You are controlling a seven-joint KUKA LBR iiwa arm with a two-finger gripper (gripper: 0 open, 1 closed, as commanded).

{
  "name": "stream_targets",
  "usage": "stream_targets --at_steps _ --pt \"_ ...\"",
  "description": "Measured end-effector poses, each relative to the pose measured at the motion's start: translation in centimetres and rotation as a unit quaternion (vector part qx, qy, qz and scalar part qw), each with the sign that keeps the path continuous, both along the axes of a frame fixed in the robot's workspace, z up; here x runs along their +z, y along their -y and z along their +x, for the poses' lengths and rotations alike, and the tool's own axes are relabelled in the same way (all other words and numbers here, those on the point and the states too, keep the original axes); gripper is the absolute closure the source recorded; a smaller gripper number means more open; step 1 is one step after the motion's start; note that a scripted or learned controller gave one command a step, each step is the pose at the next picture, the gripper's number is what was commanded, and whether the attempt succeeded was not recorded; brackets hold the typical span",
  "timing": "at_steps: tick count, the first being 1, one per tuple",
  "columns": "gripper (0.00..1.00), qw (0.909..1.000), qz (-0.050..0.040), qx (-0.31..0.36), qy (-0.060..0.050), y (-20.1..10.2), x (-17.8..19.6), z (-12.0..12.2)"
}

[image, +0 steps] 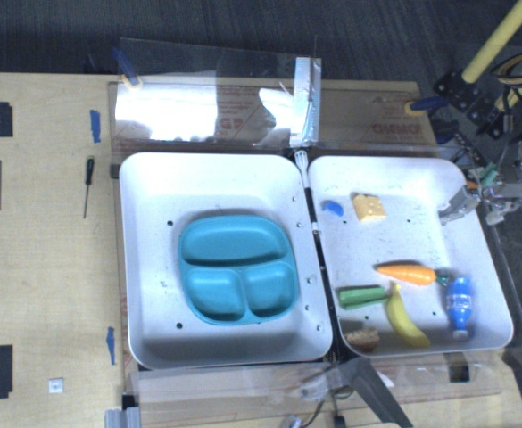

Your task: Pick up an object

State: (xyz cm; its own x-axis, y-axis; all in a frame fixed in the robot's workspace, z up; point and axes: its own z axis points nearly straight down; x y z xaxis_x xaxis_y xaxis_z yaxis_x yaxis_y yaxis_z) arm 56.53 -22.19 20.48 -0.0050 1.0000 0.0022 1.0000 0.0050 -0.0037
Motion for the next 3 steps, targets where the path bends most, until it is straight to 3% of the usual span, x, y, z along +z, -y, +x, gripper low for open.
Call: stream_targets --at_steps 1,2,3 --pt "0.00 0.9992 0.0007 0.040 0.000 -5.2 -1.4 -4.6" --pt "0.00 0.9998 0.0008 -0.019 -0.003 -6.3 -8.0 -5.4" --pt "0.00 0.9947 -0.0013 0.103 0.003 -8.9 -11.8 -5.6"
